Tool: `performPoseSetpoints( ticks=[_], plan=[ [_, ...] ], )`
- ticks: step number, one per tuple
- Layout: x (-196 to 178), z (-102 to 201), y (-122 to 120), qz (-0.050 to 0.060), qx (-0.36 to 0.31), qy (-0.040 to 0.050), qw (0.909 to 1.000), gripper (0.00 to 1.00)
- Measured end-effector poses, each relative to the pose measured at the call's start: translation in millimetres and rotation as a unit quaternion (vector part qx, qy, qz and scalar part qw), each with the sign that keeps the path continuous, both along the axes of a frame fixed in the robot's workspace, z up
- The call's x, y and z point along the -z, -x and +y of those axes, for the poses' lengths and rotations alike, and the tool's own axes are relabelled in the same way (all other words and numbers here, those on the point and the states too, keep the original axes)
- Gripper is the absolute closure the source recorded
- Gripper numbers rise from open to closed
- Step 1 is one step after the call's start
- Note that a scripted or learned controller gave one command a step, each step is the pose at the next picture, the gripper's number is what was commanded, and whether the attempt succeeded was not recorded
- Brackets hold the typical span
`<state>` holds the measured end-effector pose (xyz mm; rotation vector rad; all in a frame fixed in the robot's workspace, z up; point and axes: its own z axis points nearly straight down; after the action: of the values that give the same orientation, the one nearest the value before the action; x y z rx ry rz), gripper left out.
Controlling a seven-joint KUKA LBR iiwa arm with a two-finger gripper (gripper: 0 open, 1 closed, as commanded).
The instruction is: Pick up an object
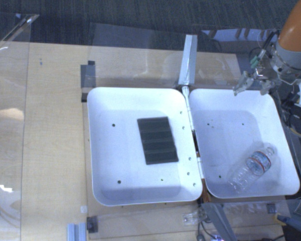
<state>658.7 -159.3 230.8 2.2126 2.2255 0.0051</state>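
1. End effector (253, 82): mine, carried on the grey arm with its orange band (297, 29), poised above the far edge of the right bin (218, 109). It holds nothing. Whether it is open or closed, I cannot tell; the parts are too small and cluttered to read.
2. Clear plastic water bottle (252, 167): lying on its side in the right bin, near its front right corner, slanted toward that corner. Well apart from my end effector. Probably the nearer candidate for picking, though a transparent round body may roll or slip.
3. Dark ribbed rectangular pad (157, 140): lying flat near the middle of the left bin (103, 134), slightly skewed. Its low profile leaves little edge to catch.
4. Counter (45, 134): light wood, bearing both bins side by side, with a metal divider post (187, 62) rising behind their junction.
5. Status: pick not yet begun; I judge a descent toward the bottle comes next.
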Motion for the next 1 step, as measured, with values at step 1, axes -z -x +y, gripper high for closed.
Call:
performPoseSetpoints(
  ticks=[1],
  plan=[
    [-66.9,-15.4,-11.8,-0.002,-0.037,0.0012,0.9993,0.00]
  ],
)
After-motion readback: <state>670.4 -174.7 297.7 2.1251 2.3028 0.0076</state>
